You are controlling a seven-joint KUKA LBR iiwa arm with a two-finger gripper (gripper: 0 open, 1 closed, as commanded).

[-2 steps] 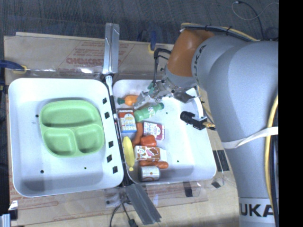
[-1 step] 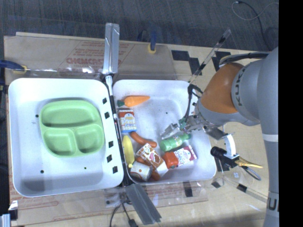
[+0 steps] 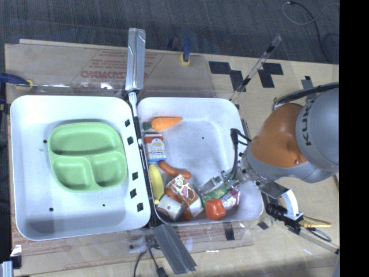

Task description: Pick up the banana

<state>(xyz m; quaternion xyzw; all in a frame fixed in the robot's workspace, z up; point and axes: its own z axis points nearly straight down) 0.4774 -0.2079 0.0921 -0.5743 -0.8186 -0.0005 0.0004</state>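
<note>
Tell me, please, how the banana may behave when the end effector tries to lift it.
The banana looks like smooth toy plastic, so probably stiff, light and slippery. It lies against the right bin's left wall with the sausage close beside it, so fingers may lack room. Its curved shape may roll if nudged.

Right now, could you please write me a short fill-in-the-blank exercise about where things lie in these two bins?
1. The green divided tray lies in the ____ bin of the camera view.
2. The banana lies against the right bin's ____ wall.
3. The carrot lies nearer the ____ edge of the right bin.
4. The gripper is over the ____ bin.

Missing words: left; left; far; right
</note>
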